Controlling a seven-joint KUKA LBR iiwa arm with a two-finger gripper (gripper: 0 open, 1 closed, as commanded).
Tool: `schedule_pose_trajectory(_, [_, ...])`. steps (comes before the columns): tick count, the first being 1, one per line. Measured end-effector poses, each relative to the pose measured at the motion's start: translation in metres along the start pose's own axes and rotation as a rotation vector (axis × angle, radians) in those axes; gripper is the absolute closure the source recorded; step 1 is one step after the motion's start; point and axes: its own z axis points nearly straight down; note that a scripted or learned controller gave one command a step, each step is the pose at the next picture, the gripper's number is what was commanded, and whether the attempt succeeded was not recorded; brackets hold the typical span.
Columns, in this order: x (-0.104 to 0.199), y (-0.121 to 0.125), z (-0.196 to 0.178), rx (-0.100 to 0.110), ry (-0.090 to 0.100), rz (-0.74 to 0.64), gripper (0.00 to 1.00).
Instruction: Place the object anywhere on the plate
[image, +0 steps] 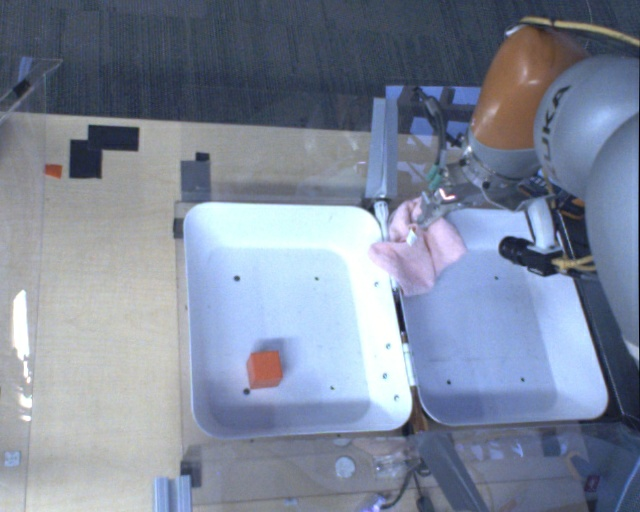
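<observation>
The gripper is up at the far end of the seam where the two white bins meet, and there's a pink cloth hanging from it — crumpled, bunched at the top, the fingertips pinched shut on the upper fold. The fingers look closed to almost nothing, only fabric between them. The cloth drapes down from that pinch and spreads across the seam: one lobe sags over the near-corner rim of the left bin, the rest hangs over the far-left corner of the right bin. Whether its lowest edge touches the bin floor or hangs just clear of it, I can't tell from here.

Measured from that cloth, the small orange block sits well away — down in the left bin, toward its near-left part, flat on the floor and on its own. The arm's orange band looms just behind the cloth, grey wrist bulking in from the right.
</observation>
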Motion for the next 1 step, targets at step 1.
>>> schedule_pose_trajectory(1, [0.0008,0.003,-0.0402,-0.003,0.0,-0.008,1.0])
